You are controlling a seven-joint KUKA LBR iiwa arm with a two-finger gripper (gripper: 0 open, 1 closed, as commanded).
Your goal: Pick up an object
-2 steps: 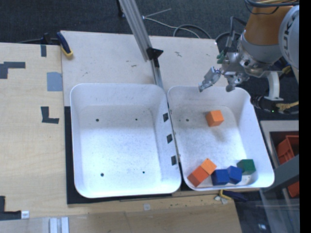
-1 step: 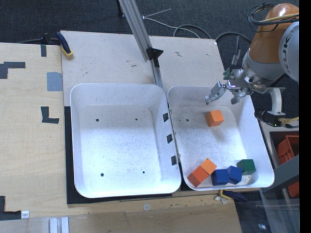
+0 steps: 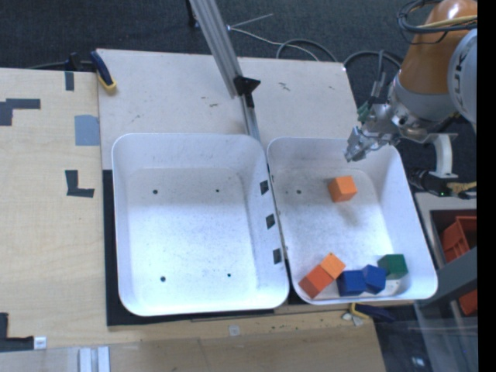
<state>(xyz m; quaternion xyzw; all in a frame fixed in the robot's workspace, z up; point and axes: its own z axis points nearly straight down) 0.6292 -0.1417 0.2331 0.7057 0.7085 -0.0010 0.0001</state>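
Lone orange block in the right bin, near the gripper, whose finger spread cannot be told. Likely light, rigid; grip 2 opposite flat faces.

No text, label, brand or number can be read here — nothing legible on the bench, on the bins or on the blocks. The dark and grey tape pieces on the bench are plain shapes — no letters on them.
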